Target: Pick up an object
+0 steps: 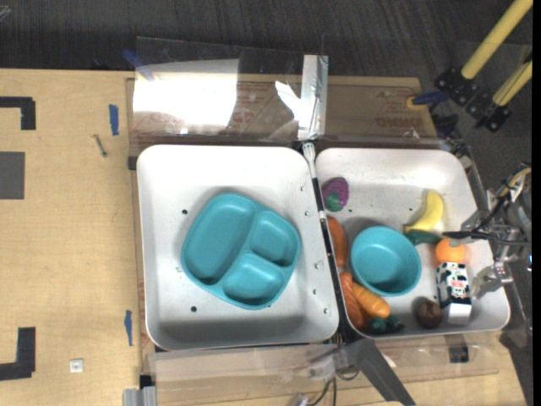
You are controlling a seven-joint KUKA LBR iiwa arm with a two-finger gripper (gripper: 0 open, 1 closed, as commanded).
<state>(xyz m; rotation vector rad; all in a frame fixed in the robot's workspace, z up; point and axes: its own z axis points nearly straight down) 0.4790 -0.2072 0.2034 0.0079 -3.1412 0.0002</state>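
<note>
From my seat I see the pincer (499, 265) as a bit of grey metal at the right rim of the right bin (385, 161), low over the bin's near right corner. It is too small and cluttered for me to tell whether it is open or closed, and I see nothing held in it.

The closest thing to it is the carton (454, 282), white with black patches, upright just left of the pincer; I cannot tell if they touch. The orange (450, 250) sits right behind the carton, and the banana (428, 212) lies farther back, near the orange. A brown lump (428, 312) rests at the near wall, just left of the carton.

The bowl (385, 260) stands in the middle of that bin, well left of the pincer. Carrots (362, 299) lie along the bin's left side, against the bowl, and a purple piece (336, 193) sits in the far left corner.

The left bin (169, 172) holds a teal tray (241, 249). Both bins rest on the counter (59, 227).
</note>
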